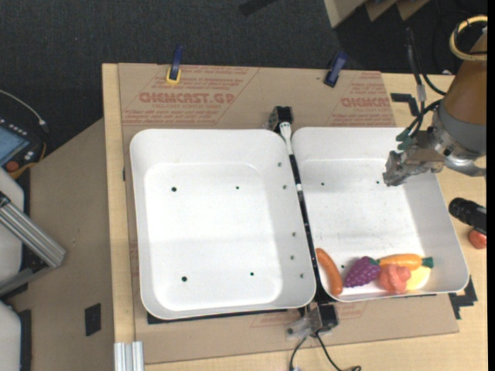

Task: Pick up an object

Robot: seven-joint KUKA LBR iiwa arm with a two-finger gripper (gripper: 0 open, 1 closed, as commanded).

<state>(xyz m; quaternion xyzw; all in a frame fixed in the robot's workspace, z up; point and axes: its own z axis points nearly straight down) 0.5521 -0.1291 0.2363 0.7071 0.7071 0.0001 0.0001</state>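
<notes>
One gripper point(396, 170): over right bin's point(363, 215) far side, finger state can't tell.
Toys point(377, 271): near edge, clustered.

Pincer point(393, 172) above right bin point(363, 215)

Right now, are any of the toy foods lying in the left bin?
No: the purple grapes, the carrot and the other toy foods all lie along the near edge of the right bin.

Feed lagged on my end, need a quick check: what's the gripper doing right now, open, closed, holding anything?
Gripper: over the upper right of the right bin, apart from the toys at its near edge; open or closed cannot be told.
</notes>
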